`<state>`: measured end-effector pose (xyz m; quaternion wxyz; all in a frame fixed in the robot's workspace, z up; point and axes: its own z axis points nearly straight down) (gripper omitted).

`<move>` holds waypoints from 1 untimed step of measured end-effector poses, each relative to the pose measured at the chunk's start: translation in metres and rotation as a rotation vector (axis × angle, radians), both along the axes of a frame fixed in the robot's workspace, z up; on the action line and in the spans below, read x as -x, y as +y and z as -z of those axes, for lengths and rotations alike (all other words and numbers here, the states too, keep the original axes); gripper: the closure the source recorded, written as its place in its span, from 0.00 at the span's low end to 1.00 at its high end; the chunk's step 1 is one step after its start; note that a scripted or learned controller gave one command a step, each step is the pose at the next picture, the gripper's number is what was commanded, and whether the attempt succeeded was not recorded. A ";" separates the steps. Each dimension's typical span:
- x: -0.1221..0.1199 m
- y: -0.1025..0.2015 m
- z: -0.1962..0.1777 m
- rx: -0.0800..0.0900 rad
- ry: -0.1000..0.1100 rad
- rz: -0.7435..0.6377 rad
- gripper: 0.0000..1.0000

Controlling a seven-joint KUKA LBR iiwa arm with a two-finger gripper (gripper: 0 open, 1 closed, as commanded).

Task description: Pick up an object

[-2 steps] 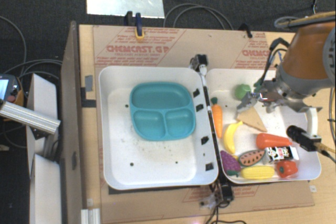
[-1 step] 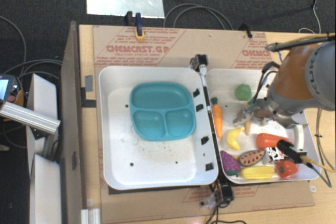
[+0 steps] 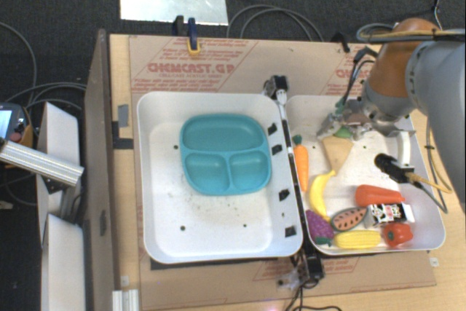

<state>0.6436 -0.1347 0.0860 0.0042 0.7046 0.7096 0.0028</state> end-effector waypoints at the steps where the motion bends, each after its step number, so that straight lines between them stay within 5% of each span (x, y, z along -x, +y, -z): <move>1: -0.020 -0.008 0.000 -0.001 0.004 0.001 0.00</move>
